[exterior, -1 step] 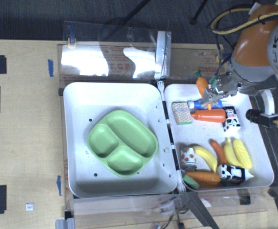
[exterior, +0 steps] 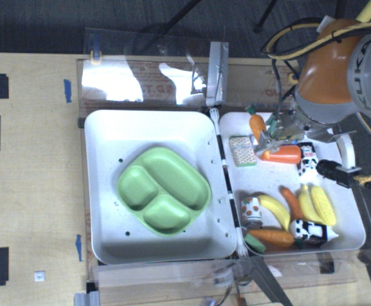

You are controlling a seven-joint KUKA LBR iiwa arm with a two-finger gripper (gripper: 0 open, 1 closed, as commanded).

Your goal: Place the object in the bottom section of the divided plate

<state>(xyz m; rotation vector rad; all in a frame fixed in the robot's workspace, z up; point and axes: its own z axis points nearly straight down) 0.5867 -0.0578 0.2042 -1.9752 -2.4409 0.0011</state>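
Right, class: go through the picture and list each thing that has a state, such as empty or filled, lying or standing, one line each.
divided plate: in the left bin, all three sections empty.
left bin: holds the plate.
right bin: holds the toy food, crowded.
gripper: low over the right bin's top end, by an orange carrot.
carrot: lying, next to the gripper.
banana: lying.
corn cob: lying.

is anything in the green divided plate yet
Empty: all three sections of the green plate show bare green; the toys lie in the right bin.
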